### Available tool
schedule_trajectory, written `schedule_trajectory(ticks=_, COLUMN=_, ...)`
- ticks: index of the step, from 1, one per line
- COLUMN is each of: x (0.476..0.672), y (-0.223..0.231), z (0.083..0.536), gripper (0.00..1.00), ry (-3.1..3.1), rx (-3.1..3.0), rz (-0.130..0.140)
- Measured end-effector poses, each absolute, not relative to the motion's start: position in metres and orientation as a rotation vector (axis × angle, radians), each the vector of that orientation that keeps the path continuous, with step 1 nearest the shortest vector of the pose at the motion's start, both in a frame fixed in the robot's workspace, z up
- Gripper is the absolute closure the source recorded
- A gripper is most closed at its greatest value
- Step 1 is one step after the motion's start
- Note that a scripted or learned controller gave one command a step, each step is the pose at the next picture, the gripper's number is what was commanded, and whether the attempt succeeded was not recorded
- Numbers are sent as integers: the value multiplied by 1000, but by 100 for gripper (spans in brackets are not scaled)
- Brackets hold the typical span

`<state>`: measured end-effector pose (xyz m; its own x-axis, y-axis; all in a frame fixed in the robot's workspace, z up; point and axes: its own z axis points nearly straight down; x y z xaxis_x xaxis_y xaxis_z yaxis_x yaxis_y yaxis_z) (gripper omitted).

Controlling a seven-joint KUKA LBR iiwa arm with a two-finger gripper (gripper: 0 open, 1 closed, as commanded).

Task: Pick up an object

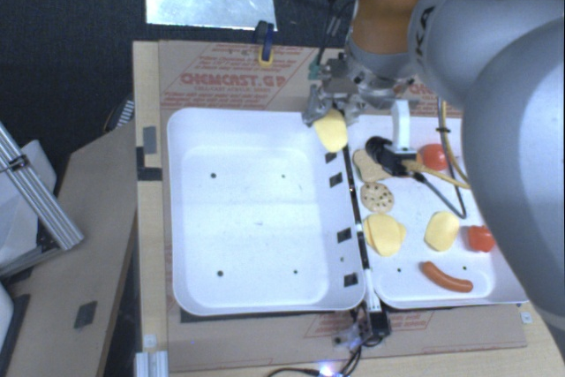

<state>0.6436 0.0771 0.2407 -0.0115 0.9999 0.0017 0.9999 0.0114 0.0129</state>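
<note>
Over the divide between the bins, the fingers grip a yellow piece, the left bin bare beside them, the right bin below holding a cookie and sausage.

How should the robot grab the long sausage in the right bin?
Grip the sausage across its narrow middle, coming straight down from above. It lies flat on the right bin floor, long and thin, running left to right, so fingers should close front to back. The space around it looks bare, leaving room for them.
</note>
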Motion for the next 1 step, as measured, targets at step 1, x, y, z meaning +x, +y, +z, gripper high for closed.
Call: schedule_trajectory(ticks=1, x=671, y=107, z=370, gripper=100, ry=2224, rx=2204, rz=24)
